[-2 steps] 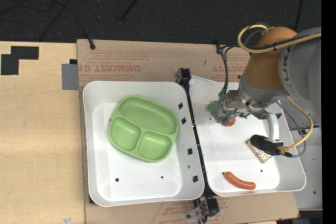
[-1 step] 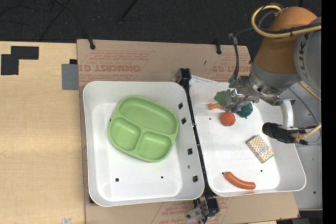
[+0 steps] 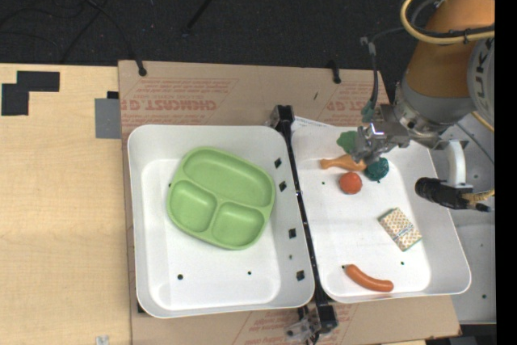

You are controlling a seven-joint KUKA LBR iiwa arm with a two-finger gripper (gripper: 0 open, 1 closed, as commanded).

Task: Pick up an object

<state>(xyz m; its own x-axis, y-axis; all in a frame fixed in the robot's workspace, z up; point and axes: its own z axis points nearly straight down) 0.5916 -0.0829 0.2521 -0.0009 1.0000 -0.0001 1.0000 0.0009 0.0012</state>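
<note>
My gripper [image 3: 369, 146] hangs low over the far part of the right bin [image 3: 452, 287], reaching in from the right. Directly under and around it lies a dark green toy [image 3: 376, 169], part of it hidden by the gripper. An orange carrot-shaped piece [image 3: 340, 163] lies just left of the gripper, and a small red ball [image 3: 350, 183] sits in front of it. Nothing is seen lifted off the bin floor.
A patterned small box [image 3: 401, 228] lies in the middle right of the right bin and an orange sausage [image 3: 369, 279] near its front edge. The left bin [image 3: 153, 271] holds a green divided plate [image 3: 220, 197]. A black divider [image 3: 296, 206] separates the bins.
</note>
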